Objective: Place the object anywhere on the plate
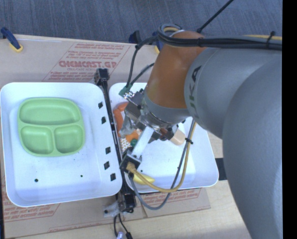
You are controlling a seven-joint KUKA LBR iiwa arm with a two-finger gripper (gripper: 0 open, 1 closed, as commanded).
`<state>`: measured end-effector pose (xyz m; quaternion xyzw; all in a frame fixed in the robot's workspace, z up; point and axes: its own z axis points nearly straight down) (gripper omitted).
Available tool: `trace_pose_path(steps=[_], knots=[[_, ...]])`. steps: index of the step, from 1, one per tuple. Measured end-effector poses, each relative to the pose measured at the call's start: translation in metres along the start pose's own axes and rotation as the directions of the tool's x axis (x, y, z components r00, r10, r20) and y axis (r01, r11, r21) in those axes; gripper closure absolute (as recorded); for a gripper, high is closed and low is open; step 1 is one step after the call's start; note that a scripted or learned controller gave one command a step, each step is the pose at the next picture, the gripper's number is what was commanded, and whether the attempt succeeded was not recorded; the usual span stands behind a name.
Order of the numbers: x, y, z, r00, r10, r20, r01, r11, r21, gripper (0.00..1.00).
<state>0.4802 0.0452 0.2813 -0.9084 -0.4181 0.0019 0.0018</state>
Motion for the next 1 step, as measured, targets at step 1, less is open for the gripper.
trace_pose_path(steps=[1], knots=[[-0.0002, 0.0002, -0.0001, 1.0, 0.0, 0.0, 0.0, 1.0, 0.0, 0.0]])
